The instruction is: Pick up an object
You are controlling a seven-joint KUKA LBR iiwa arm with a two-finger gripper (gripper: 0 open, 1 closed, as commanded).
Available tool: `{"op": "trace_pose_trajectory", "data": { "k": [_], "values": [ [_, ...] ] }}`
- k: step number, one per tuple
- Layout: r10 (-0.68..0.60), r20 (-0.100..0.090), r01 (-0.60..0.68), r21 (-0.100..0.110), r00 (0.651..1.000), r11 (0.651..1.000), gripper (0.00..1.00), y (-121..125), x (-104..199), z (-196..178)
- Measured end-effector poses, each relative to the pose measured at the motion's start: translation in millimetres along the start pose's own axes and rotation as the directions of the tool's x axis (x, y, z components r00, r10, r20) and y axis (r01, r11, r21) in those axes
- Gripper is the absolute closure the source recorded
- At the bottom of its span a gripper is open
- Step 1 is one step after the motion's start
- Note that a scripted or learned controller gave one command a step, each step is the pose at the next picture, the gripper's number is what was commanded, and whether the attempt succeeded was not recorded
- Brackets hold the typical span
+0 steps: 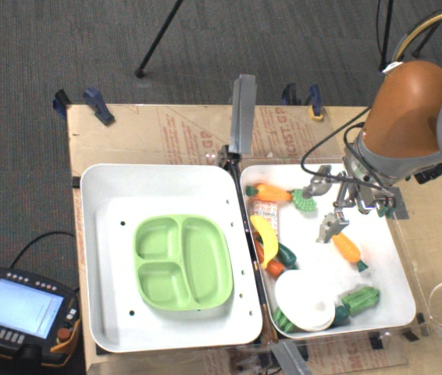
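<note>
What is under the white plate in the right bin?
A green item pokes out from beneath the white plate at its lower-left edge, in the right bin. How far it extends underneath is covered.

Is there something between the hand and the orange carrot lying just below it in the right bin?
Nothing visible. The hand hangs just above and left of the carrot, with bare bin floor around it.

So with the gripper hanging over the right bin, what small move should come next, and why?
Probably a short descent onto the orange carrot. The gripper hangs just beside it in the right bin with nothing between its fingers, and the carrot lies apart from the other toys, so it looks like the nearest uncluttered target.
</note>
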State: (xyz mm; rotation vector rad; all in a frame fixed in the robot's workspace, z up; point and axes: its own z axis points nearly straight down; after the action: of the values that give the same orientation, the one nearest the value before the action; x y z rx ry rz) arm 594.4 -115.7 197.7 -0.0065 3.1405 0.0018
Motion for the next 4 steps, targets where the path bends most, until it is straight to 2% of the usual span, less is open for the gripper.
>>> {"op": "trace_pose_trajectory", "data": {
  "k": [1,2,3,4],
  "values": [
    [-0.051,-0.01,0.051,-0.003,0.999,0.999,0.0,-36.1,53.2,112.6],
    [-0.051,0.002,0.051,-0.001,0.999,0.999,0.0,25.3,-2.9,109.7],
    [-0.126,0.005,0.126,0.004,0.992,0.992,0.0,-67.1,0.3,70.5],
    [0.014,-0.001,-0.014,-0.001,1.0,1.0,0.0,-78.6,24.4,110.7]
  ]
}}
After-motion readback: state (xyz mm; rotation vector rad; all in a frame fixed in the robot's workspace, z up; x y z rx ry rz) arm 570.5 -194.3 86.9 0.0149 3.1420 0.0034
